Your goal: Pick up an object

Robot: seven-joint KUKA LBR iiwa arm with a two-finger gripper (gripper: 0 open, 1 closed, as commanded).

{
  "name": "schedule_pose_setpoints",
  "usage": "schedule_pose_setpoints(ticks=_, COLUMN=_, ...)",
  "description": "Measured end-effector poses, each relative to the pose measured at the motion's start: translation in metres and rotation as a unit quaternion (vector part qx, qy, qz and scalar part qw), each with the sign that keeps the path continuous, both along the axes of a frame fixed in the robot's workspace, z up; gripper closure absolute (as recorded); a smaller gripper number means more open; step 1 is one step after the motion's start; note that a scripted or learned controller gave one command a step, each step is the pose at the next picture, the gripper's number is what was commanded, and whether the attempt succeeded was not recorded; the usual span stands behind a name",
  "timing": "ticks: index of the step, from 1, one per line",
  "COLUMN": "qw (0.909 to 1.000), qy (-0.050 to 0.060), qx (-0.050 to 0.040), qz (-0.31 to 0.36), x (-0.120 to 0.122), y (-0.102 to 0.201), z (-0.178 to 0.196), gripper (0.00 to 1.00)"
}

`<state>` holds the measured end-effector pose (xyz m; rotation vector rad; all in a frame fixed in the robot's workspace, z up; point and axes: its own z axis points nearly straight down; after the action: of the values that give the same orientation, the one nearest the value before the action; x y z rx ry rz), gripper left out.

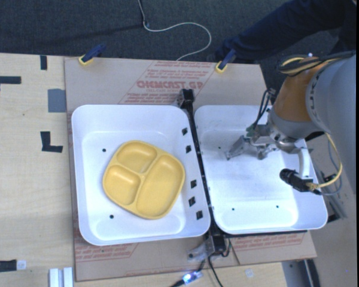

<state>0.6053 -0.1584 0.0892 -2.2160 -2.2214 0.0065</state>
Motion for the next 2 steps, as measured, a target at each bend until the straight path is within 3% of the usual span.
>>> schedule_pose_setpoints(ticks=1, qw=1.0000, qy=-0.001, qx=0.0004, qz=0.000, x=0.001, y=0.001, z=0.013, gripper=1.00)
schedule_pose_setpoints(ticks=2, qw=1.0000, qy=-0.004, qx=0.0001, qz=-0.001, x=-0.005, y=0.002, z=0.073, gripper=1.00)
